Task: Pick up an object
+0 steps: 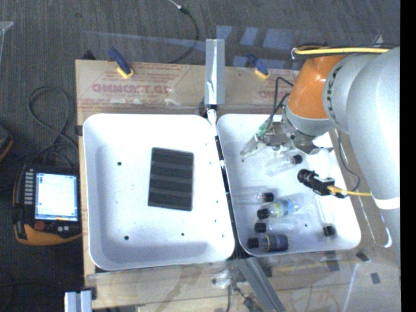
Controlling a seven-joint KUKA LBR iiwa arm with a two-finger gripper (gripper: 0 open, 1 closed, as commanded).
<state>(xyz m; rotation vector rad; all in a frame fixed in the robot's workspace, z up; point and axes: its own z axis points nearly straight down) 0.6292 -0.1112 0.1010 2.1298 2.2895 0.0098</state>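
The things I could pick are small vials (278, 208) scattered over the near half of the right bin (224, 174): one with a bluish middle, several clear ones with dark caps, and a dark one (273, 242) close to the near rim. Another clear vial (281, 166) lies farther back, just beside my claw (255, 143).

The claw sits low over the far part of that bin, pointing left. I can make out pale prongs at its tip, but I cannot tell whether they are spread or closed, and I see nothing between them.

I judge this to be the approach step: nothing is lifted yet. Next I would need to settle on one vial and come straight down over it; the clear one beside the claw looks the handiest.

Room is tight to the left, where the wall between the bins (220, 149) runs close to the tip. The near cluster is crowded, vials lying just beside each other. The left bin (97, 174) holds a dark slab (171, 179), well apart. A pendant (49, 203) lies left of the counter (130, 86).
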